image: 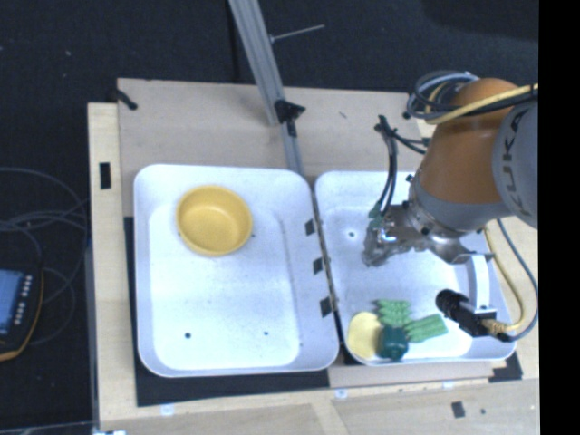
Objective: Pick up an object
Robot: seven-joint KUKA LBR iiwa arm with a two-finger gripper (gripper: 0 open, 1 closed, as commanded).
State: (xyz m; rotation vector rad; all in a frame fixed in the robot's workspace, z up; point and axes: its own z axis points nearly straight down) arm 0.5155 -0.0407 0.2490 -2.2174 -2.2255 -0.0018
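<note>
My gripper [375,250] hangs over the middle of the right bin [349,198], with the grey and orange arm reaching in from the right. Nothing shows between its fingers. Below it, at the bin's near edge, lies a cluster of toys: a pale yellow round piece [362,332], a light green ridged piece [393,312], a dark teal piece [393,343] and a green bar [428,328]. A yellow bowl [214,220] sits upright in the far left part of the left bin [227,333].
The two white bins meet at a ridge with dark clips [319,265]. A grey metal pole [258,48] slants up from behind the bins. The wooden bench [181,116] surrounds them.
</note>
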